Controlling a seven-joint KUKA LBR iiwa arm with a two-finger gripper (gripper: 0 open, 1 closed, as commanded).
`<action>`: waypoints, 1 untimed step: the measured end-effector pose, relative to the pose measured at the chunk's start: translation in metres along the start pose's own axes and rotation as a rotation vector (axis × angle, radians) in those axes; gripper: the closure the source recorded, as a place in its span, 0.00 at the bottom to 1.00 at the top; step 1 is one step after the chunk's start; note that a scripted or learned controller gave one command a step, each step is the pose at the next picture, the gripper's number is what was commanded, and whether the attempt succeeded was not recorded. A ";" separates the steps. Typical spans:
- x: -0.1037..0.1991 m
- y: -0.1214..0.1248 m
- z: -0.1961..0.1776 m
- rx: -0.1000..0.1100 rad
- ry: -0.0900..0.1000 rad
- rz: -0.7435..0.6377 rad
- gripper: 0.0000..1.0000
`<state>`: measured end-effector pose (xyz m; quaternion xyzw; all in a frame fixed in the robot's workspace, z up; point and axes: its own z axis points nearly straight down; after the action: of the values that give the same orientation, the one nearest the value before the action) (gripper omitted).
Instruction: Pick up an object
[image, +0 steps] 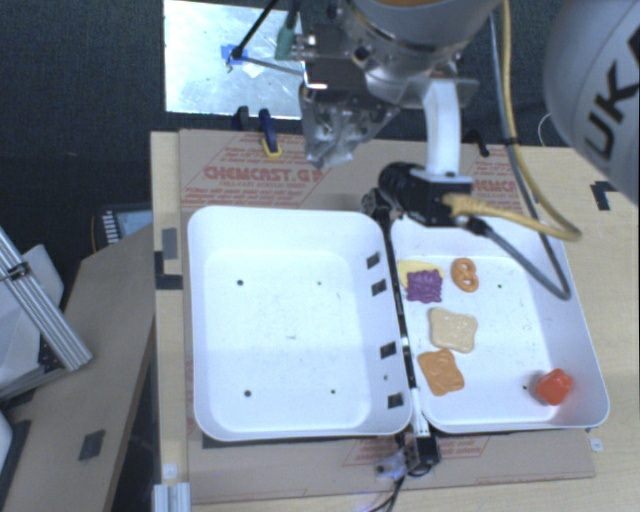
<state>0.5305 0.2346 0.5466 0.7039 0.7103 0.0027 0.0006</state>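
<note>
Your gripper (335, 135) hangs at top centre, behind the bins; jaw state: cannot tell. Approach stage. The toast slice (452, 329) lies centre-right in the right bin (575, 330); next, descend over it.

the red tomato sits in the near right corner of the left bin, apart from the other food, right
Not quite: the camera view shows the red tomato in the near right corner of the right bin, not the left bin. It does sit apart from the other food.
</note>
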 end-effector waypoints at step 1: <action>0.000 0.000 -0.011 -0.002 0.002 -0.005 1.00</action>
<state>0.5305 0.2351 0.5578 0.7021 0.7121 0.0039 0.0006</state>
